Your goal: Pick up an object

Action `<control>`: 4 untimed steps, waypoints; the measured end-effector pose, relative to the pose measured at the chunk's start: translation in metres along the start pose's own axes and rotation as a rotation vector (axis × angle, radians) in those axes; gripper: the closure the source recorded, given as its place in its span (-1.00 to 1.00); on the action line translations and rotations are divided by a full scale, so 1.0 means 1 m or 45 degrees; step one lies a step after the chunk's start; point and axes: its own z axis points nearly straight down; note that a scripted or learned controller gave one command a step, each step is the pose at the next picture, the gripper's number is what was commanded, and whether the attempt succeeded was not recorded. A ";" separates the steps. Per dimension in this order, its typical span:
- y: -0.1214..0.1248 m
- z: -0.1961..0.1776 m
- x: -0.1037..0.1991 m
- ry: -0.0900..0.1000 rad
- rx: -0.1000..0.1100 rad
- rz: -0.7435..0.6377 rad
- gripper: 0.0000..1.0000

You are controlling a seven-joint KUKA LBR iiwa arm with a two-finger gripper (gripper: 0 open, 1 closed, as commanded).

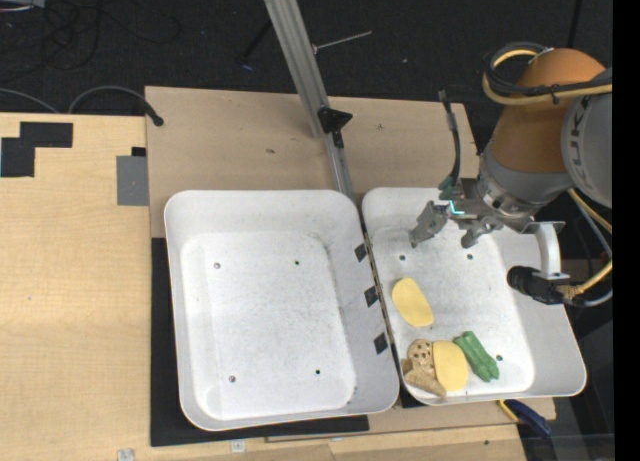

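At the lower right of the frame, along the near edge of the right-hand shallow white bin (540, 374), a tan speckled cookie-like piece (421, 365), a yellow oblong block (450, 365) and a green ridged pickle-shaped toy (477, 355) lie bunched together, touching. Just above them a pale yellow rounded lump (412, 302) sits apart, near the bin's left wall. Higher up, the two-finger gripper (447, 226) hangs over the far end of that bin, fingers spread with nothing between them. The left-hand white bin (200, 219) lies alongside.
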 end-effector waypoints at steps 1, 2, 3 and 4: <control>0.004 0.063 0.001 0.000 0.007 -0.001 -1.00; 0.005 0.113 0.001 -0.002 -0.003 0.001 -1.00; 0.005 0.102 0.000 0.000 -0.003 0.009 1.00; 0.004 0.054 -0.009 -0.002 -0.006 0.004 1.00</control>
